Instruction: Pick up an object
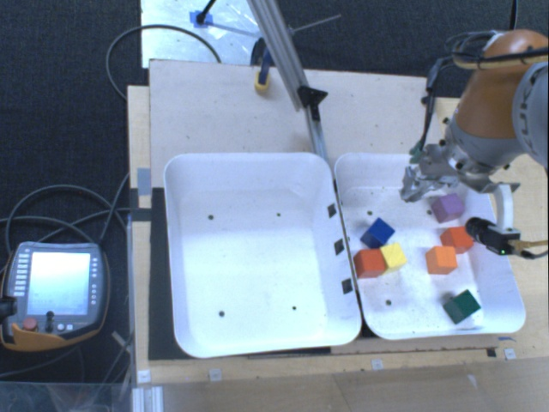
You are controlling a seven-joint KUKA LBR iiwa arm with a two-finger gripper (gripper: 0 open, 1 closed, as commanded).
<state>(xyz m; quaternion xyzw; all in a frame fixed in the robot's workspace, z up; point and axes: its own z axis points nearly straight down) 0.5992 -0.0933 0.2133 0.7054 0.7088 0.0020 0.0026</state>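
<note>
Seven small blocks lie in the right bin (pixel 515 312): purple block (pixel 447 206) nearest the gripper (pixel 418 184), then blue block (pixel 377 232), yellow block (pixel 394 256), green block (pixel 462 305) and three orange ones. Whether the gripper is open or closed I cannot tell. Left bin (pixel 184 230) adjoins, toward the surface's left edge.

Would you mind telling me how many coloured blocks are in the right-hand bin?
7: purple by the hand; blue, yellow and one orange clustered; two orange at right; green near the front. The arm may hide more.
</note>
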